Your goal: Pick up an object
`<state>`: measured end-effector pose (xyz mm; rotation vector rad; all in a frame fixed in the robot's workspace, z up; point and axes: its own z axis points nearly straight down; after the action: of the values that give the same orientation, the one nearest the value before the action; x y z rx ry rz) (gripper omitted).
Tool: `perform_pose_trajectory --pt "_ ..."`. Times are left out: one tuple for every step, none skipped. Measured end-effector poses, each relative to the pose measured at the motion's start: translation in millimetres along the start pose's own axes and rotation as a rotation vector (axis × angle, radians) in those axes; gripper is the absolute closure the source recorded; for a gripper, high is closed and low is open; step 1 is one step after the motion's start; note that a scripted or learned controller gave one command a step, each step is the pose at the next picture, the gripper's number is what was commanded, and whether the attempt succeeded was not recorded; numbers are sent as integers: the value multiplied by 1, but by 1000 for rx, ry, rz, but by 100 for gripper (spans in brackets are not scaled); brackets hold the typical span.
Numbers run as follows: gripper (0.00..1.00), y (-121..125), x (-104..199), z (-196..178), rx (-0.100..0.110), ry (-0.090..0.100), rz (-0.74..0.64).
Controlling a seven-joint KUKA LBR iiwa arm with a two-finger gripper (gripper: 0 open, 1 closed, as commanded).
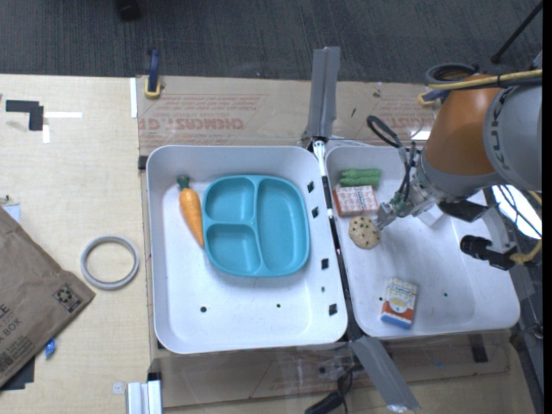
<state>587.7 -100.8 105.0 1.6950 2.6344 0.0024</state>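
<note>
Grey arm [517, 136], orange band [461, 128]

Two bins side by side on the bench.

In the left bin [164, 257] a tray [257, 225] lies at the middle, a carrot [191, 214] just beside its left edge. In the right bin [448, 309] a packet [360, 177] lies at the far left corner, a box [355, 200] just before it, a cookie [364, 231] nearer still, and a carton [399, 303] near the front. The tool [385, 216] hangs just right of the cookie. A tape ring [109, 260] lies on the bench left of the bins.

arm [483, 136] cut off at right edge, cardboard box [30, 296] cropped left
</note>
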Motion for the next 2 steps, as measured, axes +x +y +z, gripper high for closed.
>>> perform_pose_trajectory --pt "100 10 -29 6 10 3 653" --pt "0 10 -29 6 10 3 653"
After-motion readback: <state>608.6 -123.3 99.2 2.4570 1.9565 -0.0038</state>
